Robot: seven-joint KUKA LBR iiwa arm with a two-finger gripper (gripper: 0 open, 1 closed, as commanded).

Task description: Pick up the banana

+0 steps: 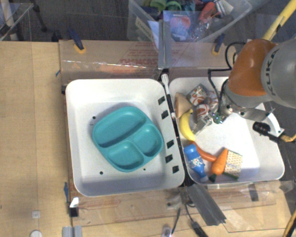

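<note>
The yellow banana [186,127] lies curved against the left wall of the right bin [266,154], partly hidden by the gripper's tip. My gripper [204,121] hangs below the grey arm and its orange band [247,68], reaching down and to the left. Its tip is right beside the banana's right edge, and I cannot make out whether it touches the fruit.
A patterned packet [199,98] and a brown wedge [180,103] sit behind the banana. In front lie a blue object [194,160], an orange carrot [218,164] and a small tan box [233,164]. The left bin [84,95] holds a teal divided plate [127,138].
</note>
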